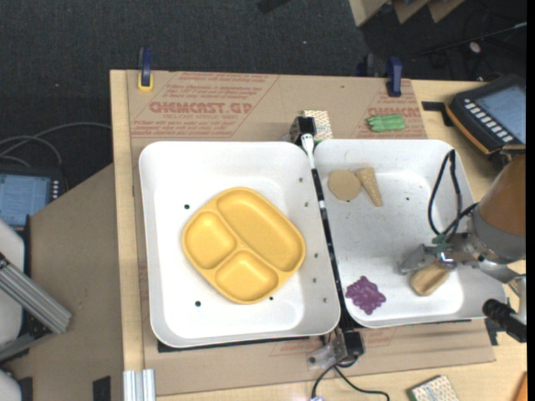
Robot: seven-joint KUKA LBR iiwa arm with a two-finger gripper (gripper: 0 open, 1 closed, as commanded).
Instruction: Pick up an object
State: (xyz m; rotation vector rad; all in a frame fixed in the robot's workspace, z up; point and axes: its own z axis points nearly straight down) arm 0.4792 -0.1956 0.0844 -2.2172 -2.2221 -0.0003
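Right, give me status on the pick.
Gripper low in right bin, at tan piece; grasp unconfirmed. Purple piece lies apart. Nothing blocking.

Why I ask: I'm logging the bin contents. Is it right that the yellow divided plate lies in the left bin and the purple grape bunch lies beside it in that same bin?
Not quite. The yellow divided plate does lie in the left bin, but the purple grape bunch lies in the right bin, near its front left corner, as the camera view shows.

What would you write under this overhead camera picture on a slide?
Robot gripper reaching down to a tan object in the right bin; yellow divided tray sits in the left bin.
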